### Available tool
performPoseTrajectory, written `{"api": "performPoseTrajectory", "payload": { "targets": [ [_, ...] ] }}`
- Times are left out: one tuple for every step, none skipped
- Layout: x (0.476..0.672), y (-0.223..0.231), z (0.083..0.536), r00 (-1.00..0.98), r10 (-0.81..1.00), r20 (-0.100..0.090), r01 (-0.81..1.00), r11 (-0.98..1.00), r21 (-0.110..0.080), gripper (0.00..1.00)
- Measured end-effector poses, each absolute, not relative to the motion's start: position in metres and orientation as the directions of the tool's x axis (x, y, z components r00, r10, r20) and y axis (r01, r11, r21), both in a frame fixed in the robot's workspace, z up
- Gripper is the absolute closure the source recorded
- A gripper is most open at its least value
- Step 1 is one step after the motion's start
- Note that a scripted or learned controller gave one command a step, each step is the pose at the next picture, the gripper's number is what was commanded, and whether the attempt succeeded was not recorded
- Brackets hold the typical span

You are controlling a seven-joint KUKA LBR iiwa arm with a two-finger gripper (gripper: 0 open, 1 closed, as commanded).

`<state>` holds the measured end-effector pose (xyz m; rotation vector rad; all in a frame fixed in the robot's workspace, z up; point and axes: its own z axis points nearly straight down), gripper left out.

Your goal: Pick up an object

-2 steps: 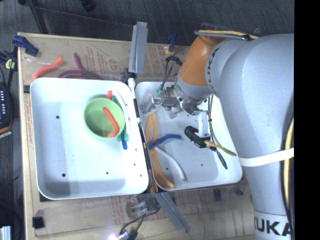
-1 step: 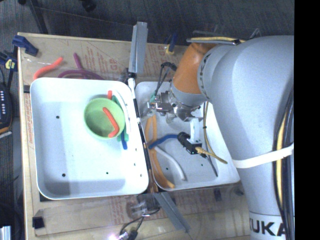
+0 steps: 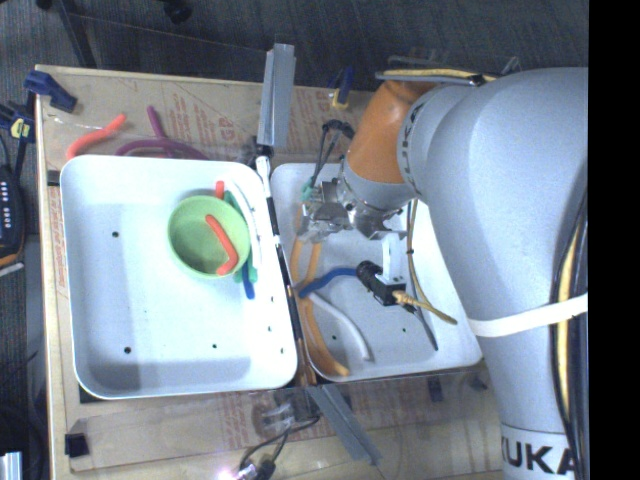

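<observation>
The metal pincer (image 3: 322, 213) is hovering low in the right-hand shallow white bin (image 3: 395, 348), centre frame, likely lining up on the curved blue plastic strip (image 3: 325, 283) lying just below it; apart or together, one cannot tell.

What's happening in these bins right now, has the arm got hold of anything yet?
The arm's gripper is down in the right bin, near its upper left corner, close to a blue strip and an orange strip. Nothing is visibly held. The left bin holds a green bowl with a red piece in it.
</observation>
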<state>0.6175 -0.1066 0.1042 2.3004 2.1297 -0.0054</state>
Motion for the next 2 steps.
{"api": "performPoseTrajectory", "payload": {
  "targets": [
    [0.6172, -0.1086, 0.1044, 0.078, 0.997, -0.01, 0.997, -0.078, 0.002, 0.0],
    [0.6174, -0.1076, 0.114, 0.076, 0.997, -0.008, 0.997, -0.076, 0.001, 1.0]
  ]
}}
